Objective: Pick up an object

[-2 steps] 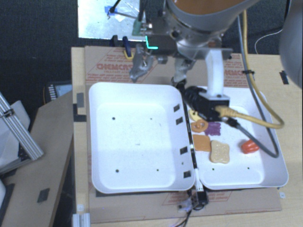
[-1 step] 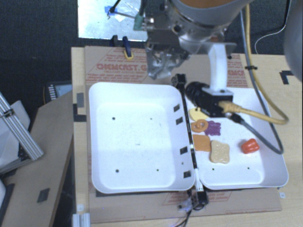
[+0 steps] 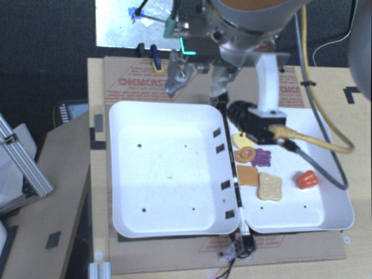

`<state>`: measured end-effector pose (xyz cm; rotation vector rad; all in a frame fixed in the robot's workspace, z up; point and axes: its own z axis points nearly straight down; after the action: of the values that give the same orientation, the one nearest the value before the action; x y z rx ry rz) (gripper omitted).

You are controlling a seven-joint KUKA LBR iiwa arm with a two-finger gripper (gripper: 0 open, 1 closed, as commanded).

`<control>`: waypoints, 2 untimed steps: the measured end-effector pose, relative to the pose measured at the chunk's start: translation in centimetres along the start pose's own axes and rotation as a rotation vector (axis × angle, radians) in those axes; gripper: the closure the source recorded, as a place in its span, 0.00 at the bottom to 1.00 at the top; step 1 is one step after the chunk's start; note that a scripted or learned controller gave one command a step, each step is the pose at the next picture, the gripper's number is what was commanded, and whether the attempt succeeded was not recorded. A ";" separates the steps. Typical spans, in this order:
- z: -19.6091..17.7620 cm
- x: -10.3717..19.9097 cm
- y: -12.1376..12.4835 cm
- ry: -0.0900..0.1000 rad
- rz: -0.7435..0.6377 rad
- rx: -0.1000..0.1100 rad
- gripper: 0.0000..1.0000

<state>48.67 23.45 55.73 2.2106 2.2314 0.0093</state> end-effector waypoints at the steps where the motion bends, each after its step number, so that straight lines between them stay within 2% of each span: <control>1: -1.2 0.0 0.0 0.002 -0.002 -0.003 1.00; 2: 2.3 -1.9 -0.1 -0.004 0.009 0.005 1.00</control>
<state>48.61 21.53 53.38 2.2208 2.2222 0.0001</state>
